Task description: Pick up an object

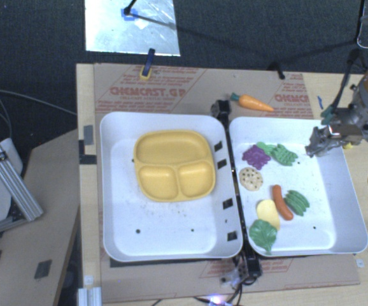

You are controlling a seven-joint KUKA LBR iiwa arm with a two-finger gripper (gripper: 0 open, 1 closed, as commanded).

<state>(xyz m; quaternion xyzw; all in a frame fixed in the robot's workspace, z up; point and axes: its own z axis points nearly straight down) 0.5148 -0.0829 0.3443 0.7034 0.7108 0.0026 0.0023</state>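
Lying left of pincer (316,146): green vegetable (284,154).

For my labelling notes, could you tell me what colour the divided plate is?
Yellow: the divided plate in the left bin, camera view.

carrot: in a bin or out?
Out. The carrot lies on the cardboard behind the right bin, past its far rim, not touching the toy food inside.
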